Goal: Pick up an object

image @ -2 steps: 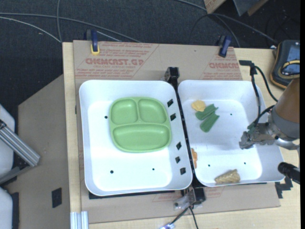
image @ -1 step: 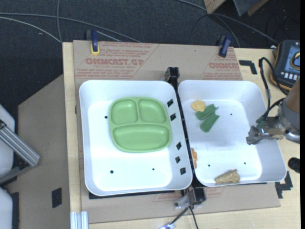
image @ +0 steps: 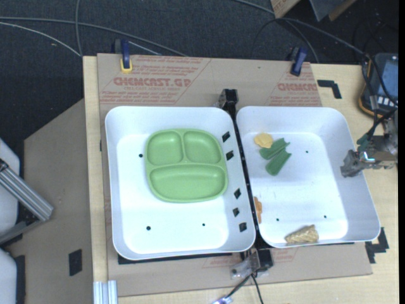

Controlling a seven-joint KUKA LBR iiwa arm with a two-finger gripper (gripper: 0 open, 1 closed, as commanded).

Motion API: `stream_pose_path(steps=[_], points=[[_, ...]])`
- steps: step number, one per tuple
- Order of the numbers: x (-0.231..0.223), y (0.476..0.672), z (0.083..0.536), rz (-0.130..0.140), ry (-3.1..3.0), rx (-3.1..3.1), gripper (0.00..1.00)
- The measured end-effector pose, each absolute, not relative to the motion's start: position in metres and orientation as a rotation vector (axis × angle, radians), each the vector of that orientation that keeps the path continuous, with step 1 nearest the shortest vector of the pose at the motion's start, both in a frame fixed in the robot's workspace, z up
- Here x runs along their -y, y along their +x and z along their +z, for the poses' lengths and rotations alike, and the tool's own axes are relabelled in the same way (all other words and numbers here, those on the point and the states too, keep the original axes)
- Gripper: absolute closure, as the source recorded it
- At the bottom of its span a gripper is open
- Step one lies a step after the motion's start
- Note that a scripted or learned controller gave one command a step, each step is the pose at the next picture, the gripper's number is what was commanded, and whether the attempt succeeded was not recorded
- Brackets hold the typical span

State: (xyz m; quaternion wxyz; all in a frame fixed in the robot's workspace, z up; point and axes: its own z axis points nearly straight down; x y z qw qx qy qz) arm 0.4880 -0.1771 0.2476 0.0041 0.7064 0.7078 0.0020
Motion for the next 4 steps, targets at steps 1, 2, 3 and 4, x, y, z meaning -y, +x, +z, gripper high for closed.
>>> stream_pose_path(steps=[1, 2, 3, 4], points=[[0.122, 0.505, 0.251, 0.005, 2.213, -2.229, 1.00], [0.075, 0.523, 0.237, 0.001, 2.217, -2.231, 1.00], [0.023, 0.551, 0.244, 0.006, 2.213, -2.229, 1.00], [-0.034, 0.580, 0.236, 0.005, 2.214, -2.229, 1.00]])
